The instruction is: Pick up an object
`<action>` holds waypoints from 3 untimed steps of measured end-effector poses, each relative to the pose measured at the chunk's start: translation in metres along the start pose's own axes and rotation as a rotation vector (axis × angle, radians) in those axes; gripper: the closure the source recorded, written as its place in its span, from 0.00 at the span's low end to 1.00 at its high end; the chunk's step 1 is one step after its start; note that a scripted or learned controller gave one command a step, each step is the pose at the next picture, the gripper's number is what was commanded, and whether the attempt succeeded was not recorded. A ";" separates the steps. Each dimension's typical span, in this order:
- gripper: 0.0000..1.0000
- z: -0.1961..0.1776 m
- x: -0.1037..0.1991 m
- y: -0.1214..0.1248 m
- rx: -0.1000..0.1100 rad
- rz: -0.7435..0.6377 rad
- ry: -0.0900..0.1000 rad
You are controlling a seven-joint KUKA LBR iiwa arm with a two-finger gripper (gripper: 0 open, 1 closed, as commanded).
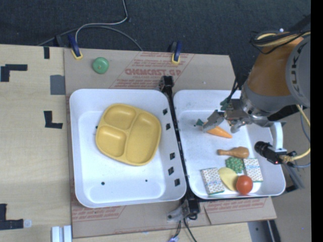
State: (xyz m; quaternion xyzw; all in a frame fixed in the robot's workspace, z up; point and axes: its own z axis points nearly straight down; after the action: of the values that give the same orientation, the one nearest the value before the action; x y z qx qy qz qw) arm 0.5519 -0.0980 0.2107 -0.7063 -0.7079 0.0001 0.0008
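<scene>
A: Two white bins lie side by side; which one has the toy food?

B: The right bin (192, 135), in the lower right of the frame. The carrot (219, 132) is there, in the upper middle part of this bin. It is orange, long and pointed, lying flat, with the thin end toward the right.

A: And the gripper (228, 119)?

B: It is just above the carrot in the frame, at the end of the grey arm (275, 79) coming from the right. The fingers look spread apart, and nothing is between them. If a fingertip touches the carrot, I cannot tell.

A: What else is in that bin?

B: Below the carrot is a tan chicken drumstick (234, 152). Near the lower edge are a small green piece (234, 163), a yellow piece (227, 177), a red tomato (244, 184) and two patterned cards (212, 180), all close together.

A: And the left bin (83, 150)?

B: It holds a yellow divided plate (128, 133). A green ball (100, 65) sits on the cardboard (146, 69) at the upper left.
</scene>
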 end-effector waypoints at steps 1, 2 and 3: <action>0.00 0.019 -0.025 0.032 0.000 0.000 0.000; 0.00 0.124 -0.043 0.065 -0.006 0.001 -0.002; 1.00 0.114 -0.043 0.065 -0.006 0.000 -0.003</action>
State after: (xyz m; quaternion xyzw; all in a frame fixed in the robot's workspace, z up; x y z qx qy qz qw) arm 0.6174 -0.1410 0.0964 -0.7061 -0.7081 -0.0010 -0.0026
